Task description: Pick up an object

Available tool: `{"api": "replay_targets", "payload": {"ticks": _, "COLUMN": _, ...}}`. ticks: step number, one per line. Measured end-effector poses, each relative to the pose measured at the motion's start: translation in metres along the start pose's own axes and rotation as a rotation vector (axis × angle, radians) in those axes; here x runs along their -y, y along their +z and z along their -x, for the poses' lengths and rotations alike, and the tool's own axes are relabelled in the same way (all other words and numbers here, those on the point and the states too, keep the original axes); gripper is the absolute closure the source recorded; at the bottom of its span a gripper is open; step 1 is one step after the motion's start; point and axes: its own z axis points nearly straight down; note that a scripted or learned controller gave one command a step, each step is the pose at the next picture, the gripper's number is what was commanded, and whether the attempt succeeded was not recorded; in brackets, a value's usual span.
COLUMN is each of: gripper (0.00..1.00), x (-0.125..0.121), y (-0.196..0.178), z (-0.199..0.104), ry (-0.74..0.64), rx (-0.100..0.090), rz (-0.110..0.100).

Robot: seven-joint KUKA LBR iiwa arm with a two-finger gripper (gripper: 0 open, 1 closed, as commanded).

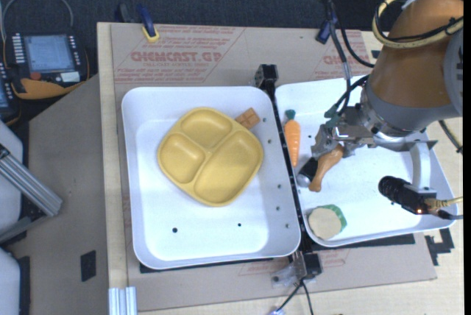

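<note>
My gripper (330,143) hangs over the left part of the right bin (383,229). Just below it, an orange-brown handle-shaped thing with a black end (322,168) lies slanted, its upper end meeting the gripper's tip. An orange carrot with a green top (292,140) lies along the bin's left wall, left of the gripper. A round pale slice with a green rim (326,221) sits at the bin's front left corner.
The left bin (147,232) holds a yellow divided plate (211,156), with a small brown block (248,117) at its upper right edge. The wall between the two bins runs close beside the carrot.
</note>
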Motion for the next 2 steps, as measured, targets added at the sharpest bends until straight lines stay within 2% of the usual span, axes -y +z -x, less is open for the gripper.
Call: {"api": "replay_targets", "payload": {"ticks": 2, "gripper": 1.0, "x": 0.002, "y": 0.033, "z": -0.102, "ry": 0.001, "rx": 0.0, "rz": -0.006}}
